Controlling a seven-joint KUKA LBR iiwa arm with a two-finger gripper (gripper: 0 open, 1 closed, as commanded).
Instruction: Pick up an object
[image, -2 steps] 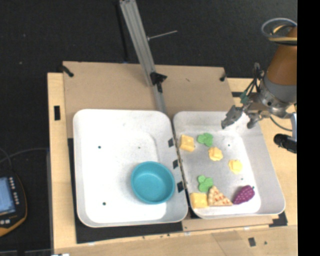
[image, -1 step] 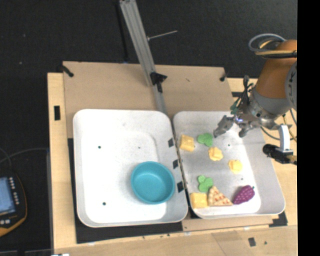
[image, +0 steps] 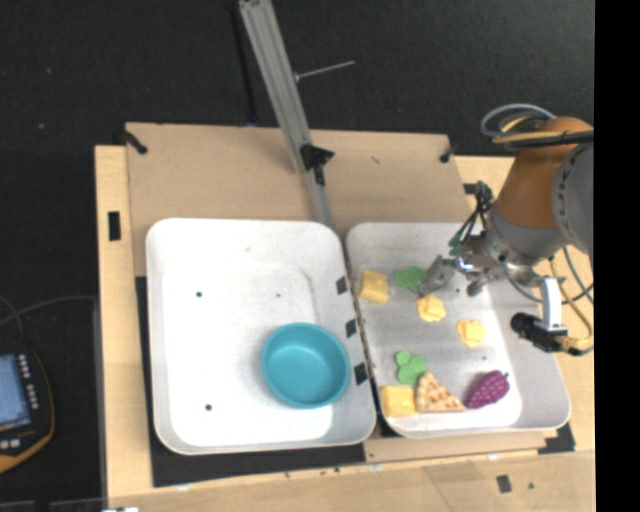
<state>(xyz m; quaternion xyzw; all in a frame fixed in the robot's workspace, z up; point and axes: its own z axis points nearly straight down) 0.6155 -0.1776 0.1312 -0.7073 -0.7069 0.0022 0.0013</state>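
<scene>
The right bin (image: 530, 400) holds several toy foods. Among them are a yellow block (image: 374, 288), a green leaf (image: 409, 277), a small yellow piece (image: 432, 308) and another yellow piece (image: 470, 331). Nearer the front lie a green piece (image: 408, 366), a pizza slice (image: 437, 393), a yellow cube (image: 397, 401) and purple grapes (image: 487, 389). My gripper (image: 456, 281) hangs low over the back of this bin, just above and to the right of the small yellow piece. It is open with nothing between its fingers.
In the left bin (image: 200, 260) a blue bowl (image: 303, 364) sits near the front right corner. A grey metal pole (image: 285, 95) slants up from between the bins. Cables and a black fitting (image: 540, 330) trail off the wrist over the right bin's edge.
</scene>
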